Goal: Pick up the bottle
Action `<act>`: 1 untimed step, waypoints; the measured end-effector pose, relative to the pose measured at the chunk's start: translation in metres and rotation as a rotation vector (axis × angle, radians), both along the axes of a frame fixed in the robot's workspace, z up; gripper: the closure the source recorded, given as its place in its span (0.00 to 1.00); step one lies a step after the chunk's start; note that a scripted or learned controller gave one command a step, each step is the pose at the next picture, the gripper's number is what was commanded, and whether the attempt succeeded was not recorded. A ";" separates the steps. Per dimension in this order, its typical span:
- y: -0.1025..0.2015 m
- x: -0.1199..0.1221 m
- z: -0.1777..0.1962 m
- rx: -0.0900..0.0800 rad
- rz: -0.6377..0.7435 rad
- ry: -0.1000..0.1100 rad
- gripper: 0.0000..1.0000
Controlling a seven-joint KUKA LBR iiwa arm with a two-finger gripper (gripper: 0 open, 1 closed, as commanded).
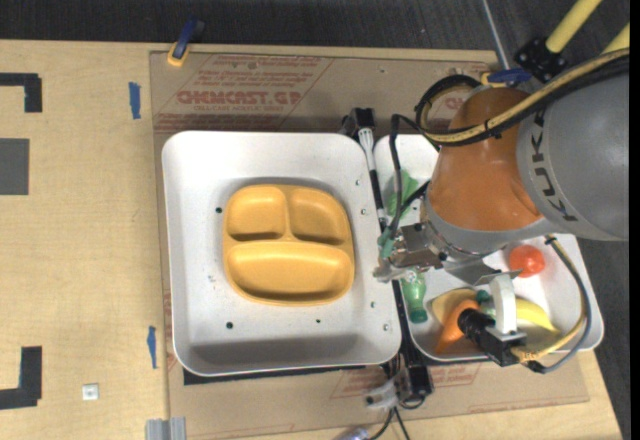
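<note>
Bottle [414, 292] green, right bin [590, 313]; arm [500, 178] low above it.

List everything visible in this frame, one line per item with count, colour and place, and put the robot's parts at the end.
white bins: two, side by side on the bench; left one fully in view, right one mostly under the arm.
divided plate: one, yellow-orange, three compartments, centre of left bin.
green bottle: one, at right bin's left edge, just below the claw.
banana: one, yellow, right bin, lower right.
red-orange round item: one, right bin, beside the arm.
orange item: one, right bin, lower middle; identity unclear.
cardboard sheet: one, tan, under the bins.
blue tape marks: a few, left of the bins.
arm: one, grey with orange band, over right bin.
claw: one, at right bin's left edge.
</note>
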State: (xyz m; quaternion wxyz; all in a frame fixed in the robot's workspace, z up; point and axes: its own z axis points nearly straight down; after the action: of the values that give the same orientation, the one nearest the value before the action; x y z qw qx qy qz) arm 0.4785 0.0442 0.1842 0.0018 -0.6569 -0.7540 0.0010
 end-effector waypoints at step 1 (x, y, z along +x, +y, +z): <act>-0.110 0.023 0.020 -0.001 0.334 -0.007 1.00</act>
State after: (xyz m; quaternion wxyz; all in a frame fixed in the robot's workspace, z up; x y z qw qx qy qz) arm 0.5012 -0.0661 0.2042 -0.0016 -0.5226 -0.8526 -0.0005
